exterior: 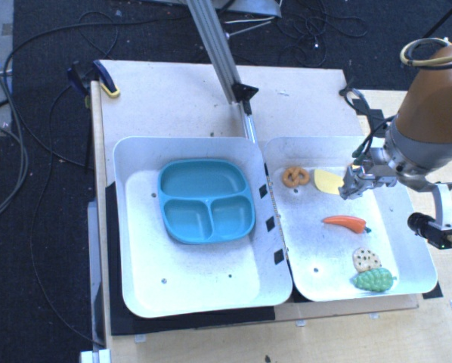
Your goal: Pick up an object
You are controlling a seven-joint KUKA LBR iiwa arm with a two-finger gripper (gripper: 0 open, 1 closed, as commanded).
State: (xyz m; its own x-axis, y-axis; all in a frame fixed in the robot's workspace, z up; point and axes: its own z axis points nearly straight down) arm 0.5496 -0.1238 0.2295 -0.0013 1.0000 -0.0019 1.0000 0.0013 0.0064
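Left bin (135, 278): You see a shallow white bin on the bench's left half. It carries a blue divided plate (207, 200) with three compartments, lying flat toward the bin's back-centre.

Right bin (415, 263): You see the second white bin just beside the first, their inner edges meeting near the bench's middle. All loose objects lie in it.

Pretzel (295, 176): Brown, near the right bin's back-left corner, apart from the other items.

Yellow piece (328, 181): Flat and pale yellow, just beside the pretzel on its right. The gripper's tip meets its right edge in this view.

Carrot (345, 222): Orange with a small green end, lying across the right bin's centre, near the gripper but apart from it.

Cookie (366, 259): Speckled, toward the right bin's front edge.

Green item (374, 280): Knobbly and green, touching the cookie's front side, close to the front edge.

Obstructions: A slanted metal pole (215, 40) crosses the bench's back edge and ends at the bins' shared back corner. Black clips sit along the seam between the bins.

Arm pose: The grey arm with its orange section (430, 108) enters over the right bin's right edge, wrist angled down and leftward.

Gripper (352, 185): Low over the back half of the right bin. You cannot tell the finger spacing; nothing is seen held.

Markings: No readable text.
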